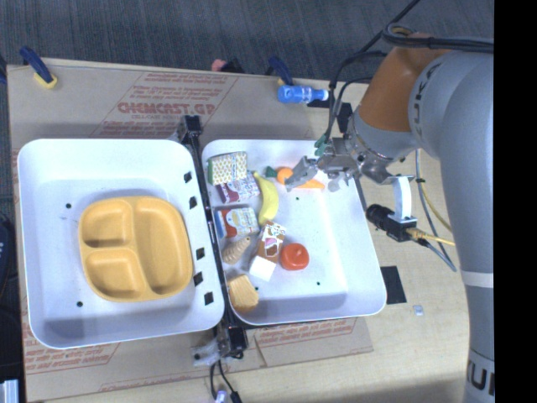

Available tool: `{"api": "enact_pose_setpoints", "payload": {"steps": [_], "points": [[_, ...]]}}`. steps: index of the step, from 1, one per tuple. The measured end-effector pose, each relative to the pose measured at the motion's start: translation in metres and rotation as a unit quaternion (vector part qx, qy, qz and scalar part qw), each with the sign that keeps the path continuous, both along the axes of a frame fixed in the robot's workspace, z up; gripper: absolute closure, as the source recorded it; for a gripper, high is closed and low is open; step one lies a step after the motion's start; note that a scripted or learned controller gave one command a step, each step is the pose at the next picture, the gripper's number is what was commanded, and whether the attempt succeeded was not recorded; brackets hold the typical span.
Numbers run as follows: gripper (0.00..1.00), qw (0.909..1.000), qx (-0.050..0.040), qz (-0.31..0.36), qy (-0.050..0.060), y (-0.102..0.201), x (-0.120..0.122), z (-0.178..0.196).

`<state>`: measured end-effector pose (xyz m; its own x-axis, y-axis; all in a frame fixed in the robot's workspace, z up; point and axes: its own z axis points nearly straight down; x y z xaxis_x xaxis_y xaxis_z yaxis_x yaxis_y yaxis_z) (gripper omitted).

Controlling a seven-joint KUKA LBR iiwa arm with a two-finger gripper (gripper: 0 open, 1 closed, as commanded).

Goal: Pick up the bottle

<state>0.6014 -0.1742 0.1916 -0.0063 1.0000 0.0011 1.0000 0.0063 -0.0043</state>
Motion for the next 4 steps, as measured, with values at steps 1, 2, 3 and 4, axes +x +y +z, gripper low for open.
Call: {"api": "enact_pose_setpoints", "payload": {"steps": [1,2,3,4], "points": [[1.0,1.0,0.0004,0.003,0.001,0.001,0.0,0.01],[1.0,0.9988,0.0003,0.049,0.0,0.01,-0.074,-0.006],[1.0,0.9999,0.0003,-0.014,0.001,0.048,-0.113,-0.003],[1.0,0.9888,-0.0009,-0.149,0.0,0.09,-0.125,0.035]]}}
